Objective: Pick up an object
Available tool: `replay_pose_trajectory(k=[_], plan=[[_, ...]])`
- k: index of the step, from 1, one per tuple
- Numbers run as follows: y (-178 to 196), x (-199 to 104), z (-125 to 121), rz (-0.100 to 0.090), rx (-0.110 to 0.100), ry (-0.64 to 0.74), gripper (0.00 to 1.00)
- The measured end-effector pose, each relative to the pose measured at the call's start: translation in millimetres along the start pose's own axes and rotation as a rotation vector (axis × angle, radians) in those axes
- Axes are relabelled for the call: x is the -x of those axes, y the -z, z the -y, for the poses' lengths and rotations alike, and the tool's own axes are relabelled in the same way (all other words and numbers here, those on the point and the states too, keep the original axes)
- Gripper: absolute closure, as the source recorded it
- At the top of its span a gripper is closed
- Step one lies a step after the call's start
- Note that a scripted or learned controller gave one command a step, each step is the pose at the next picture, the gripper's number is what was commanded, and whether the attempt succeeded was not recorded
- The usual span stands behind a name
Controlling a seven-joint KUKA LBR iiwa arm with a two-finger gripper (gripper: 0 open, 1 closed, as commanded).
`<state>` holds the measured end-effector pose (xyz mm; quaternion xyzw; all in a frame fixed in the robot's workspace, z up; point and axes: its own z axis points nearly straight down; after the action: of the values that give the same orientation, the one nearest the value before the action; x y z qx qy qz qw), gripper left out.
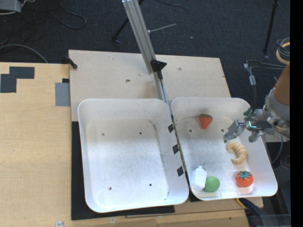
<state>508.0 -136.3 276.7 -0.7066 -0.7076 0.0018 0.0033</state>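
The right bin (222, 103) holds a red strawberry (205, 121) near its back, a tan croissant (237, 152) by its right wall, and a red tomato (244, 178) in the front right corner. A green ball (211, 184) and a small white carton (199, 177) lie at its front left. My gripper (243, 134) reaches in over the right wall, just behind the croissant. It is open, its two dark fingers spread, with nothing between them.
The left bin (85, 126) sits beside the right one, with a black-clipped divider (174, 141) where they meet. A slanted aluminium bar (142, 37) rises behind the bins. Wooden bench lies to the left.
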Motion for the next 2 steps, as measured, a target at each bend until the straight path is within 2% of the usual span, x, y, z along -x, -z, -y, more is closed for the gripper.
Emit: replay_pose_trajectory(k=[1,2], plan=[[2,1,0,0.001,0.004,-0.004,0.0],[-44,6,-2,0.0,-0.001,-0.002,0.0]])
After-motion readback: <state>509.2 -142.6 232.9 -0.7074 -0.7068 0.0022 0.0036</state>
